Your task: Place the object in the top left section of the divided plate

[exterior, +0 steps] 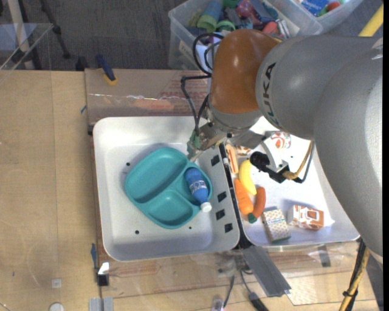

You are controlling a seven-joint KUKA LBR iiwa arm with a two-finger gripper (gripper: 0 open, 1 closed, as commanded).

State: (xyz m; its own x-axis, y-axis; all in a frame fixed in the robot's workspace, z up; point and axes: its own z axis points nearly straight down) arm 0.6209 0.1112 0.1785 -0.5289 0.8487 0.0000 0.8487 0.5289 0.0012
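A teal divided plate lies in the left white bin. A blue bottle with a white cap lies in the plate's small right section, cap towards the front. The plate's large upper-left section and its lower section hold nothing. My gripper hangs just above the plate's upper-right rim, near the wall between the two bins. The orange wrist band and the grey arm cover most of it. A small greenish bit shows at its tip, and I cannot make out what it is.
The right bin holds a banana, a carrot, a red sausage-like piece, two small cartons and a white packet. A clear tub of toys stands behind the bins.
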